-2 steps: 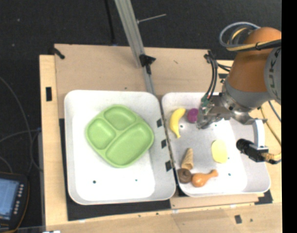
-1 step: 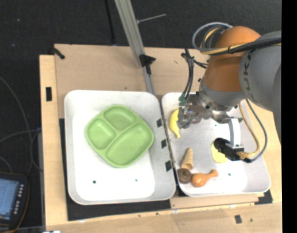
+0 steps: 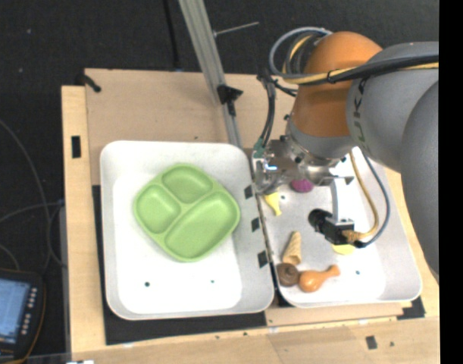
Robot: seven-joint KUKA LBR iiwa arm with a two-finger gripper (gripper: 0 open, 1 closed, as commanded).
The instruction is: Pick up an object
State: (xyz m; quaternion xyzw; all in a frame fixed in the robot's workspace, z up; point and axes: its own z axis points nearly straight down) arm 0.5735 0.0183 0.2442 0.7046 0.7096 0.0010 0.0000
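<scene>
Yellow piece [image 3: 273, 202], small and glossy like moulded plastic, lies in the right bin [image 3: 375, 279] close to the wall it shares with the left bin [image 3: 125, 279]. It looks the likeliest thing to be picked, since the gripper [image 3: 269, 174] hangs just above it at that same edge. The wrist hides the tip from where I stand, so I cannot tell whether the jaws are wide or narrow, and nothing shows between them.

A rounded purple piece [image 3: 301, 184] sits just beside the gripper, half under the arm. Nearer the front wall a ribbed tan cone [image 3: 292, 245] points down at a dark brown ring [image 3: 288, 274], with a smooth orange pear-shaped toy [image 3: 318, 277] next to it. They are loosely scattered, probably so each can be reached apart from the others.

In the left bin a matt green plate [image 3: 187, 212] with three hollows lies flat. Both bins rest on the pale wooden surface [image 3: 140, 105].
</scene>
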